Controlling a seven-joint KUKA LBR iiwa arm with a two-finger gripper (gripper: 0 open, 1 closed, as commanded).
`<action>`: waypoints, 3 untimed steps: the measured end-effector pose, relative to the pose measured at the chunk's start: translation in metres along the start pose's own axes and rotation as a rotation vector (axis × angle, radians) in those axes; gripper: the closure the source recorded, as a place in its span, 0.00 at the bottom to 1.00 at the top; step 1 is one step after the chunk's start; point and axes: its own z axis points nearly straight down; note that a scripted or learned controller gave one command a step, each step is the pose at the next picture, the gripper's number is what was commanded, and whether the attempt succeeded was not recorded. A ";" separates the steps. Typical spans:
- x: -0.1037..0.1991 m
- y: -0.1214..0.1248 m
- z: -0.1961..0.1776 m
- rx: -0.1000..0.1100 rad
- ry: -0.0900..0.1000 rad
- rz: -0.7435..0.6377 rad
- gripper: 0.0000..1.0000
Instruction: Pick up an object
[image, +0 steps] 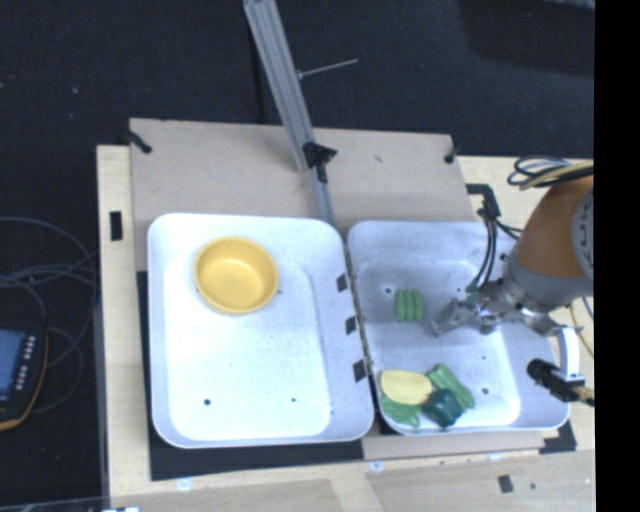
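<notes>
My gripper (447, 319) hangs over the middle of the right bin (500, 240), reaching in from the right. A small ridged green object (407, 305) lies just to its left, apart from it. At the bin's front edge sits a cluster: a yellow piece (402, 385), a light green piece (452, 384) and a dark teal piece (442, 407). Nothing is seen held by the gripper.
A yellow bowl (236, 275) sits in the back left of the left bin (250, 390). A grey metal rail (285, 90) slants down from the top to the gap between the bins. The arm's orange band (550, 245) is above the right bin's right edge.
</notes>
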 end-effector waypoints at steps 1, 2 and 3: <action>0.000 0.001 -0.012 -0.004 0.001 0.001 1.00; -0.006 0.006 -0.057 -0.005 0.000 0.000 1.00; -0.007 0.007 -0.110 -0.006 0.000 0.000 1.00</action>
